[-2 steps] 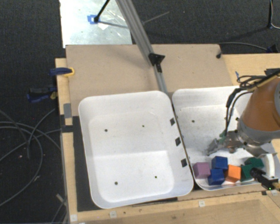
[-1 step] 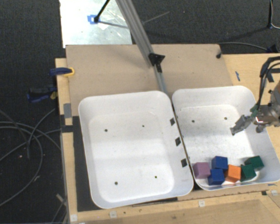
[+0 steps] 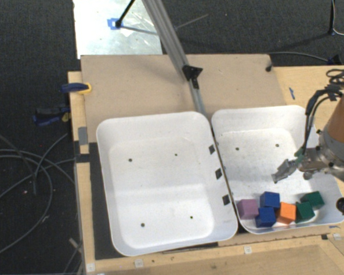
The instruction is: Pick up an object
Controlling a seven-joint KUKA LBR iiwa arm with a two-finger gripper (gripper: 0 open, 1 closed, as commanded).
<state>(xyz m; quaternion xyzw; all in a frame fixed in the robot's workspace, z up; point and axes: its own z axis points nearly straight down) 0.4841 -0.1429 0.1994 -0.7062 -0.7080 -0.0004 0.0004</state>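
Your left bin holds nothing to grasp; the blocks sit in the right bin's near corner: 1 purple block, 2 blue blocks, 1 orange block, 2 green blocks. You're at the approach step, so next descend over 1 block. The gripper hovers above them, tilted; I can't tell its claw state.

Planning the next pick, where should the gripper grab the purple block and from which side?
Judging by its spot, take the purple block from straight above, fingers closing on its left and top-of-view faces' axis with care: its left side is free, while a blue block crowds its right. The gripper hovers above, up and right of it.
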